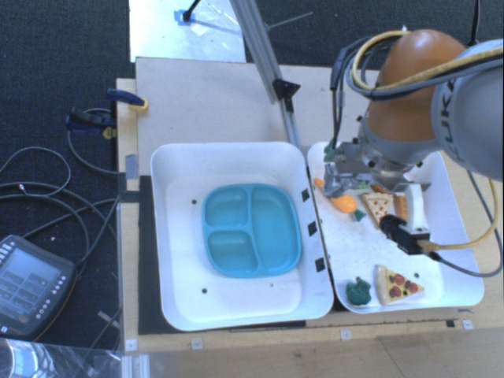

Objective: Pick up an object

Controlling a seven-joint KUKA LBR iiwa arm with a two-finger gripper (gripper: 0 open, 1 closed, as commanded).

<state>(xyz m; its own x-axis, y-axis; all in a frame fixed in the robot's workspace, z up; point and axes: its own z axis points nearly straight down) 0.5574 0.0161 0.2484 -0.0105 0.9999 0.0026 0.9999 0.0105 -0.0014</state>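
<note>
Two white bins sit side by side on the counter point(213, 101), and the right bin point(461, 286) is the one to measure everything from. Inside it, near its far left corner, the pincer point(340, 181) hangs low over a small orange piece point(344, 204), which looks like the object chosen for picking; a second scrap of orange point(319, 183) lies just beside it, closer to the bin's left wall. Whether the pincer is spread or closed I cannot tell, since the wrist housing hides it, and nothing shows that it is gripping anything.

Toward the middle of that bin lies a toy pizza slice point(377, 206), with another pizza slice point(400, 284) and a green toy point(359, 290) along its near edge. These are scattered loosely, probably so any one can be reached from above.

To the left of the right bin, the left bin point(177, 290) carries a blue divided plate point(252, 229) laid flat, a likely spot for setting things down.
</note>
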